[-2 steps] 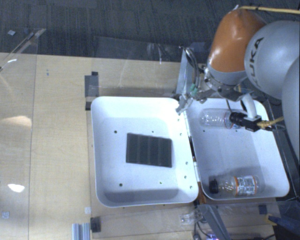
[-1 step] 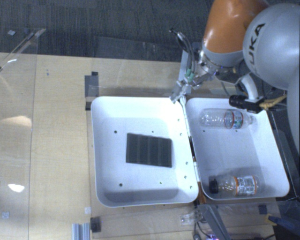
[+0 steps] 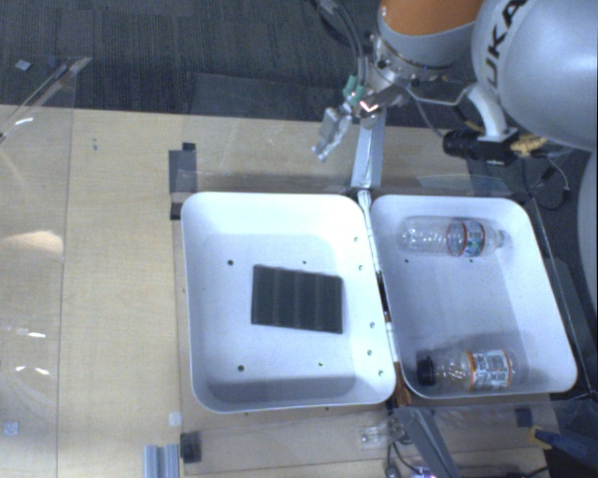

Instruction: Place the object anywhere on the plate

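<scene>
Lying nearest the camera, in the right bin, along its front wall: a clear plastic bottle with a dark cap, on its side, cap pointing toward the divider between the bins, label orange and white. Resting farther back in the same bin, near the rear wall: a second clear bottle, also on its side, label red and blue-green, well apart from the first. Sitting in the left bin, roughly at the centre of its floor: a dark ribbed rectangular plate, flat, touching no wall. Standing upright behind the seam where the two bins meet: a thin metal post. Hanging beyond the bins' rear edge, above the wooden bench, just left of the post: the gripper, fingers apparently spread a little, nothing between them. Rising behind, toward the upper right: the grey arm with its orange band.
</scene>
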Action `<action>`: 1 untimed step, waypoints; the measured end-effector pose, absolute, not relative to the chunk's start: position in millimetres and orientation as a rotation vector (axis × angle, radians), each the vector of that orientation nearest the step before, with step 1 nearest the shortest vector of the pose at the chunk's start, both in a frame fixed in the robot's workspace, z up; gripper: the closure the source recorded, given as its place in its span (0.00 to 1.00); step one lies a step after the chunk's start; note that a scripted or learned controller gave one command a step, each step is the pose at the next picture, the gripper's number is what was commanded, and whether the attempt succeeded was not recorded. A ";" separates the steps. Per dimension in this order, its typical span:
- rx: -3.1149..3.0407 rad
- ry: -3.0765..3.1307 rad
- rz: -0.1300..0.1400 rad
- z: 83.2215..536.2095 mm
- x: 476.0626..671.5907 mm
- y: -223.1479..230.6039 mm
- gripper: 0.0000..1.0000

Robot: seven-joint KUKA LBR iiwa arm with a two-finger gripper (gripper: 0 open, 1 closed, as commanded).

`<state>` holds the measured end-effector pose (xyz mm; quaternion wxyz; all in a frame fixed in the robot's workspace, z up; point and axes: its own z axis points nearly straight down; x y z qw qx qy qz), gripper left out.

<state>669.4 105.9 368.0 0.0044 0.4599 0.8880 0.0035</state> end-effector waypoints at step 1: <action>1.441 2.782 0.010 367.8 669.3 105.9 0.00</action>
